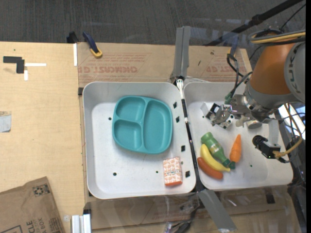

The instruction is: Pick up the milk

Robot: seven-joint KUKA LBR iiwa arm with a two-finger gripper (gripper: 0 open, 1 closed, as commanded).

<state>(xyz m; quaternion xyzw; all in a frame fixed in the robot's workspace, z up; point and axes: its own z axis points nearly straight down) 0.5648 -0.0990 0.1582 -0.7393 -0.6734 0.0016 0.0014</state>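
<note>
1. I see the gripper point(221, 114) hanging over the right bin point(272, 181), near its back left; whether its jaws are open or closed I cannot tell.
2. The milk point(172, 171), a small orange-and-white carton, lies well apart from the jaws, across the divider in the left bin point(97, 178), at its front right corner.
3. Its long axis runs front to back, nearly square to the bin, just beside the teal plate point(143, 124).
</note>
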